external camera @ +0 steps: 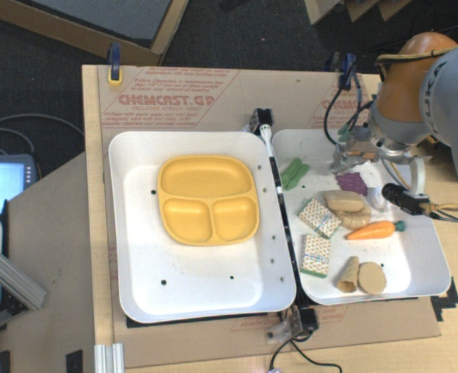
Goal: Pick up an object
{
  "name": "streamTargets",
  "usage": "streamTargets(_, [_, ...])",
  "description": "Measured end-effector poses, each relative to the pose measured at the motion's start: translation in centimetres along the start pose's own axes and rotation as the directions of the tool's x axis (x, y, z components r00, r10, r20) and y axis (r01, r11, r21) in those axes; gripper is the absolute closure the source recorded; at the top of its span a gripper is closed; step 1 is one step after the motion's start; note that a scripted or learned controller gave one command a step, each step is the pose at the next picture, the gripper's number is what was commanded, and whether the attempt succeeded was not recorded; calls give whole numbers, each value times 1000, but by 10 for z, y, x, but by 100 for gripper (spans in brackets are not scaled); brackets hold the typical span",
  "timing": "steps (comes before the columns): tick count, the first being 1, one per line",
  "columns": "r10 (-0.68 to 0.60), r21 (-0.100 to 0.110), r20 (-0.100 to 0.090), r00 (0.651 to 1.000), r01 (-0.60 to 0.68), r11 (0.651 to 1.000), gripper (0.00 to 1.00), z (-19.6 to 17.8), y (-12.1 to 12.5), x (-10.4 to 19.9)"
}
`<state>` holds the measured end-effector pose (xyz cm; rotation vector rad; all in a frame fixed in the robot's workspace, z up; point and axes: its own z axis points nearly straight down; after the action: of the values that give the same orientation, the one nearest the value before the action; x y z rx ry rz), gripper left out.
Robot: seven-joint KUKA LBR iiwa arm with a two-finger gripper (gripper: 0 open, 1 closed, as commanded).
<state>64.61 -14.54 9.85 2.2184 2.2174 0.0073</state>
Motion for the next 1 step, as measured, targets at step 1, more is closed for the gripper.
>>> streamTargets(1, [1, 2, 0, 1000, -1, 1000, 0, 1, -1, 0])
